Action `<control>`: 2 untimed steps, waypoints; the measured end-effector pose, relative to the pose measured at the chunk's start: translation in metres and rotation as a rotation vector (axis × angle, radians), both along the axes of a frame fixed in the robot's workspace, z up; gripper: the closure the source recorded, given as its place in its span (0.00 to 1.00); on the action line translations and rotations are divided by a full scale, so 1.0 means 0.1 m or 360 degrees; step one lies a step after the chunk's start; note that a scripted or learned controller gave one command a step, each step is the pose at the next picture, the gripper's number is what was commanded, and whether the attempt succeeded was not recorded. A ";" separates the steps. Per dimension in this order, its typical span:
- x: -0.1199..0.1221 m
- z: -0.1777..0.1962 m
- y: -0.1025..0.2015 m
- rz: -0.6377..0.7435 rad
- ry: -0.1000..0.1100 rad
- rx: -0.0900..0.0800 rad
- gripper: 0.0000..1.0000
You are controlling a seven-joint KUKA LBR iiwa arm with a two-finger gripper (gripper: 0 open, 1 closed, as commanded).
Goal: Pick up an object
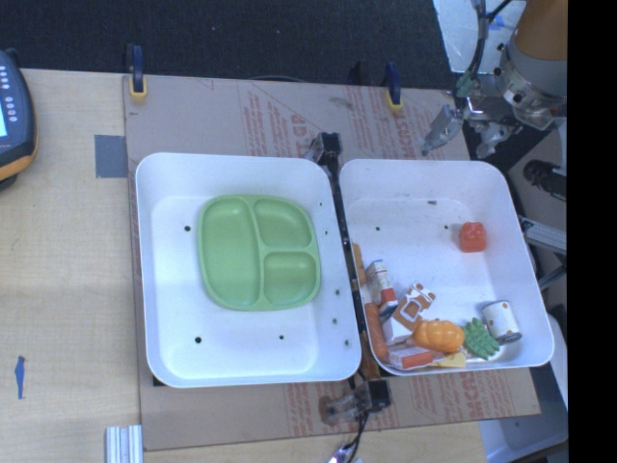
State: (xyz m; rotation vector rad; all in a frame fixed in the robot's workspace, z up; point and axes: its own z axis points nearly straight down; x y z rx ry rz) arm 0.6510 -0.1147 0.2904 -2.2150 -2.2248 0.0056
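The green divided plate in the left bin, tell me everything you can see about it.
The green plate is pale green and looks like matte plastic, a rounded square with three compartments: one tall section on its left and two smaller ones stacked on its right. It lies flat, right side up, on the floor of the left bin, toward the bin's upper middle. Nothing sits in it or touches it.

Wooden bench (67, 287): cardboard sheet (280, 123), two white bins (154, 258).

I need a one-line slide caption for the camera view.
Gripper above the right bin's far edge; toys clustered at its near side; green tray in left bin.
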 end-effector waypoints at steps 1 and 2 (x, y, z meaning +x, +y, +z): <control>0.03 -1.26 0.08 0.0002 0.0016 0.0002 0.00; -0.98 -1.35 -0.61 -0.0013 0.0014 0.0000 0.00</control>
